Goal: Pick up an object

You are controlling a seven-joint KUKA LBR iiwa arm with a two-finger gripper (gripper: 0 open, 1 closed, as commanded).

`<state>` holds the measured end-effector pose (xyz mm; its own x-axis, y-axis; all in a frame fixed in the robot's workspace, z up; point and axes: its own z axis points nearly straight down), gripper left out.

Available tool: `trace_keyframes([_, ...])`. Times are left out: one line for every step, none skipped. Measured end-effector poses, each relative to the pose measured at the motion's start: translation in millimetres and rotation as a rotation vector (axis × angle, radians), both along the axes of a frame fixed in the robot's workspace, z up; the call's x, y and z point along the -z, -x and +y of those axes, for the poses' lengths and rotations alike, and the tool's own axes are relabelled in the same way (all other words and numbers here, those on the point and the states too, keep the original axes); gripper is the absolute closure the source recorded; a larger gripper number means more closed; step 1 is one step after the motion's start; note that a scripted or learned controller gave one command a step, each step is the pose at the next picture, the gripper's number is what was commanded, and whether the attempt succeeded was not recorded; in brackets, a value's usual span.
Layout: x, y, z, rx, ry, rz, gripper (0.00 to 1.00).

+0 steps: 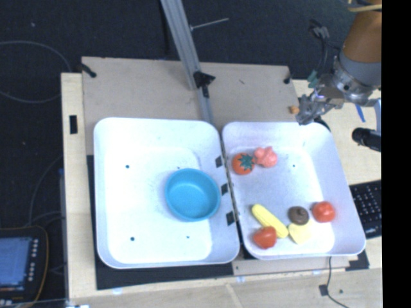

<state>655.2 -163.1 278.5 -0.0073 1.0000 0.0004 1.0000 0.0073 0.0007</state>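
The right bin (321, 149) holds several small toy foods. A red tomato with a green top (242, 163) lies beside a pink piece (265, 156) near the bin's back left. Toward the front lie a yellow banana (268, 218), a red piece (264, 237), a brown round piece (298, 215), a pale yellow piece (300, 233) and a red ball (323, 211). My gripper (309, 113) hangs above the right bin's back right corner, well away from all of them. Nothing shows between its fingers.
A blue bowl (191, 194) sits in the left bin (128, 153). A slanted metal pole (185, 43) rises behind the bins. A black keyboard (367, 204) lies to the right of the bench, and a small screen (18, 262) sits at the lower left.
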Motion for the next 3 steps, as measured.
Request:
trace_keyframes([-5.0,19.5,45.1,0.000,-0.002,0.001,1.00])
trace_keyframes([3.4,46.1,80.8,0.000,-0.001,0.003,1.00])
trace_keyframes([3.8,67.7,120.3,0.000,-0.002,0.003,1.00])
